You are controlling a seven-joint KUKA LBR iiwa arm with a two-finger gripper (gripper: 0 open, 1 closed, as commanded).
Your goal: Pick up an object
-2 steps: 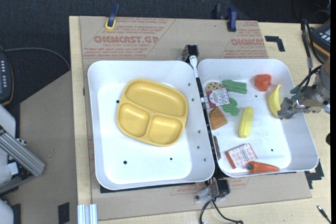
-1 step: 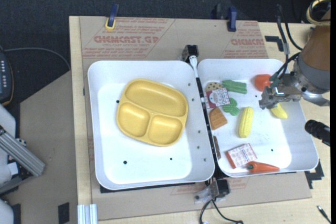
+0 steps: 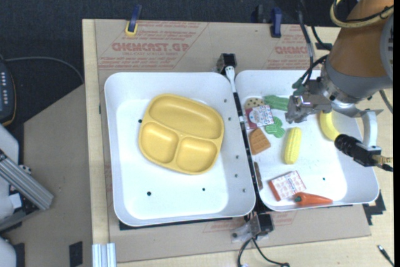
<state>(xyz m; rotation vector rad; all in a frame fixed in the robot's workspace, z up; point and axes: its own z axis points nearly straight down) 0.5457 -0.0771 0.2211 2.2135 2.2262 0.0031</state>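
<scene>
2 smooth white bins (image 3: 125,153); jaws (image 3: 299,110) above ridged corn (image 3: 292,145), grip state unclear.

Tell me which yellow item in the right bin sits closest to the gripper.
The corn cob, just below the gripper; the banana lies farther right.

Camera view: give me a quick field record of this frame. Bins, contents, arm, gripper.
left bin: holds a yellow divided plate
right bin: holds the small items
corn cob: mid bin, just below the gripper
banana: right of the corn, partly under the arm
carrot: front edge
red-and-white packet: beside the carrot
green item: near the far left corner
arm: reaches in from the right, over the right bin
gripper: low over the bin, nothing seen between its fingers
</scene>
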